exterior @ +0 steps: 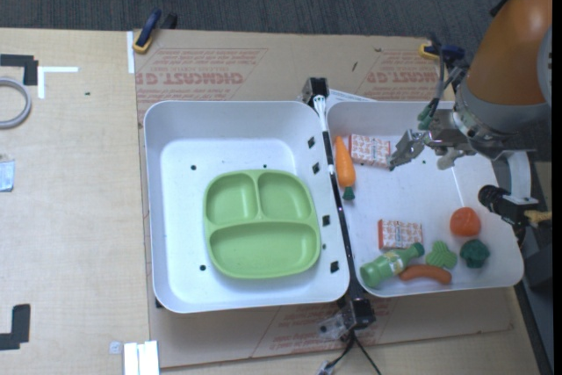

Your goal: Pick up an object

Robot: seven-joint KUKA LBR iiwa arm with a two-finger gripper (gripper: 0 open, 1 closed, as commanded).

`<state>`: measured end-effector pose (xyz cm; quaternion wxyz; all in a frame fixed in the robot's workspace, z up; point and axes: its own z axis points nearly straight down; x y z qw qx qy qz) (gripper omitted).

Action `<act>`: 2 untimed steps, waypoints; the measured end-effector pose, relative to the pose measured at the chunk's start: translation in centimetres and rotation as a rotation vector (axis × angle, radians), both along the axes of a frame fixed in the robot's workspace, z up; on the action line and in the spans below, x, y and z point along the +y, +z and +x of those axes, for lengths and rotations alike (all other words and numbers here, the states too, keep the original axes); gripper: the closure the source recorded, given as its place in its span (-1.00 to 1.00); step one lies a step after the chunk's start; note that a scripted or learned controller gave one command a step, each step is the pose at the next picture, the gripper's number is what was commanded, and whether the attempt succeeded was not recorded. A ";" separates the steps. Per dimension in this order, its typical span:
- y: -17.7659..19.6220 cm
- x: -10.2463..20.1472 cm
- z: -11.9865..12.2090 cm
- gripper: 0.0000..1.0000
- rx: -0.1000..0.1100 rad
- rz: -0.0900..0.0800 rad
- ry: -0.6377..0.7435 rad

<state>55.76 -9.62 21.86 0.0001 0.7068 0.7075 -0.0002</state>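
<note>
The carton (370, 150), a small red-and-white printed pack, lay flat near the top of the right bin (492, 277), and looked the likeliest thing to be picked. The gripper (406, 149) hung just at its 3 o'clock, fingers pointing toward it and nothing between them; how wide the jaws stood could not be told. This seemed the approach step, with no grasp made yet. The next move would call for coming down squarely over the carton and closing on its narrow sides. At the carton's 9 o'clock a carrot (344, 164) lay along the bin wall. At 6 o'clock sat a second pack (399, 234), then a green bottle (388, 266), a sausage (425, 274) and an orange ball (465, 221). The left bin (176, 145) held a green plate (261, 223). Both bins sat on cardboard (202, 70) over a pale wood bench (70, 233).
</note>
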 end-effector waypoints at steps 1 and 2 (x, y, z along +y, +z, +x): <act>-12.1 -0.6 4.2 -1.00 0.001 0.000 -0.020; -2.7 1.9 -5.9 -1.00 0.001 0.001 -0.187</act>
